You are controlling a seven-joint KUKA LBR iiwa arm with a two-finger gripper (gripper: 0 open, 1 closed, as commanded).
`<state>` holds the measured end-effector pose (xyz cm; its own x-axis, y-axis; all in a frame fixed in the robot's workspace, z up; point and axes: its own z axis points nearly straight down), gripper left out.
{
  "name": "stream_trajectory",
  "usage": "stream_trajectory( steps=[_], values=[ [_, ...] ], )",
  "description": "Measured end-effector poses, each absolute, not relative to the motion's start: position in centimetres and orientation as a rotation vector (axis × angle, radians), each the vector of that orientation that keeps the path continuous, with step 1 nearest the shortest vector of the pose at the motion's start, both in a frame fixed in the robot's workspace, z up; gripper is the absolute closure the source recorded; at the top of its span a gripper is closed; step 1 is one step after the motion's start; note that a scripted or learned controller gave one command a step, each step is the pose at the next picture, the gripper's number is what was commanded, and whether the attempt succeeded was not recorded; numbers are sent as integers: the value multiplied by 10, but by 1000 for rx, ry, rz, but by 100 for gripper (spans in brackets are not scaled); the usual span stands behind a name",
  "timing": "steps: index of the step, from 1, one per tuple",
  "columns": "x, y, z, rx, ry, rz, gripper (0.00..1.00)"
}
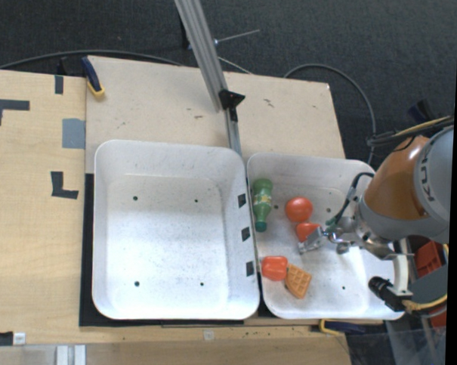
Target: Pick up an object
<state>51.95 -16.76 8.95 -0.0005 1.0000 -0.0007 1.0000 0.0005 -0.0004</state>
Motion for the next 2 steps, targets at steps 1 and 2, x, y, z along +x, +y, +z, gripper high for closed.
stream_trajectory(
  steps=[1,2],
  values=[
    [519,-167,99,2221,2223,-2,100],
    [527,-161,146,2217,2222,3,100]
  ],
)
